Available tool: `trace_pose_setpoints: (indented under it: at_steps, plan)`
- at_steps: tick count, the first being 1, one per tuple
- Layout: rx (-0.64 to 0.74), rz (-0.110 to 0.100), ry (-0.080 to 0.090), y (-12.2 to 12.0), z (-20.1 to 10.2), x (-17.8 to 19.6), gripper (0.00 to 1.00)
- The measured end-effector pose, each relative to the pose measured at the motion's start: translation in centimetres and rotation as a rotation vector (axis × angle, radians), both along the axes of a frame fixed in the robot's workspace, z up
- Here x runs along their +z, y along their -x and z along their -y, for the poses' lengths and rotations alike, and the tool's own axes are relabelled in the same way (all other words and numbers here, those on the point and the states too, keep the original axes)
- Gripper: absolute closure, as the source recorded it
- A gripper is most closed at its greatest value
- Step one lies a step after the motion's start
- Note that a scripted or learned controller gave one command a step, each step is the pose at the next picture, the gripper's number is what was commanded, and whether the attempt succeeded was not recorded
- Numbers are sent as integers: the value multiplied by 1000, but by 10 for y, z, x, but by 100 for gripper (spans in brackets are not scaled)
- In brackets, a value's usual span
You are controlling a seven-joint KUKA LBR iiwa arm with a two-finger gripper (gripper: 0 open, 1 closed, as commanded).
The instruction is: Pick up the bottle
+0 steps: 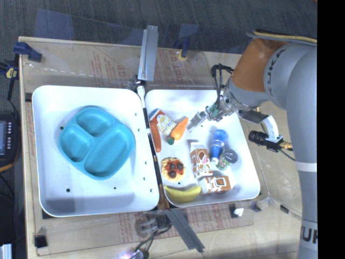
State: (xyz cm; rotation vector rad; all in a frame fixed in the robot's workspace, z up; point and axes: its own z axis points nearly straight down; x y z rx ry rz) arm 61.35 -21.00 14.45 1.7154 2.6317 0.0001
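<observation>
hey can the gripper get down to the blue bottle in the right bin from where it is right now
Probably yes. The gripper hangs over the right bin, just up-left of the blue bottle. Nothing lies on top of the bottle, though a carton and a can crowd its sides.

Dark grey carpet floor [108, 4] behind pale wooden bench [81, 53]; blue clamp [24, 51] at left edge

This is a robotics lab test station rather than a home or kitchen. Two shallow white bins [89, 201] sit side by side on a board surface [81, 63] held by blue clamps [24, 51]. Toy food such as a plastic banana [182, 192] fills one bin. An industrial arm [291, 80] reaches in, cables [8, 90] trail at the edge, and dark carpet [161, 4] lies beyond.
</observation>
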Motion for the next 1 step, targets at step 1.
trace_pose_setpoints:
  at_steps: [1]
  plan:
    - [89, -1, 0, 10, -2, 23, 0]
